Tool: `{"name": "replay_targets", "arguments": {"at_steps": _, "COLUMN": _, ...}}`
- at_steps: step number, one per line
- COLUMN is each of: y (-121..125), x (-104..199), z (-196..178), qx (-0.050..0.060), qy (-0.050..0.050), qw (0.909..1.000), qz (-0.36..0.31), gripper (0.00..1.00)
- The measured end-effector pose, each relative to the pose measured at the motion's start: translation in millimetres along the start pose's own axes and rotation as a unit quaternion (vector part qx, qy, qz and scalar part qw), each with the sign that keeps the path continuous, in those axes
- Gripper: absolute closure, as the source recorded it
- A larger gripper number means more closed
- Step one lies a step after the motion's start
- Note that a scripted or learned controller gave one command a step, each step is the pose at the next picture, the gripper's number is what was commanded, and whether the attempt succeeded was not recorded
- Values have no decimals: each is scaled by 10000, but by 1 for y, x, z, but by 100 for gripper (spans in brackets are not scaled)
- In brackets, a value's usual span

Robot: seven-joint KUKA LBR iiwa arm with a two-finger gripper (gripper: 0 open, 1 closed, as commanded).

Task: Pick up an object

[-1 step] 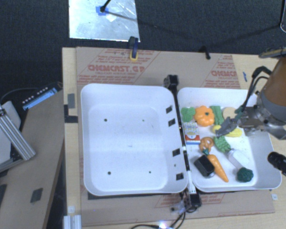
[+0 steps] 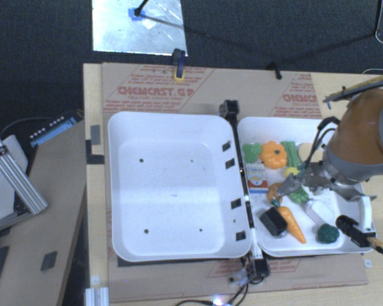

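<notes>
i see gripper (image 2: 292,187) low in right bin (image 2: 319,125) over crowded toys | jaws: cannot tell | risk: carrot (image 2: 292,224) and pumpkin (image 2: 274,155) so close, i may snag two

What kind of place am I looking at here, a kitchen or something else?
Most likely a robotics lab test bench, not a kitchen. A grey and orange robot arm reaches over two shallow white bins on a cardboard-covered bench, and the food looks like toys: a small pumpkin and a carrot.
</notes>
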State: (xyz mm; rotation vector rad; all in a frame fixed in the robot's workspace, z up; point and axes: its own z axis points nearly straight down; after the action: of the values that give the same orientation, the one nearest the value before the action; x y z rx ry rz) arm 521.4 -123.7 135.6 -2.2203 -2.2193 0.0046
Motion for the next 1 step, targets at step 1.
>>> {"name": "replay_targets", "arguments": {"at_steps": 1, "y": 53, "x": 36, "z": 49, "qx": -44, "qy": -5, "qw": 10000, "qz": -32, "gripper": 0}}
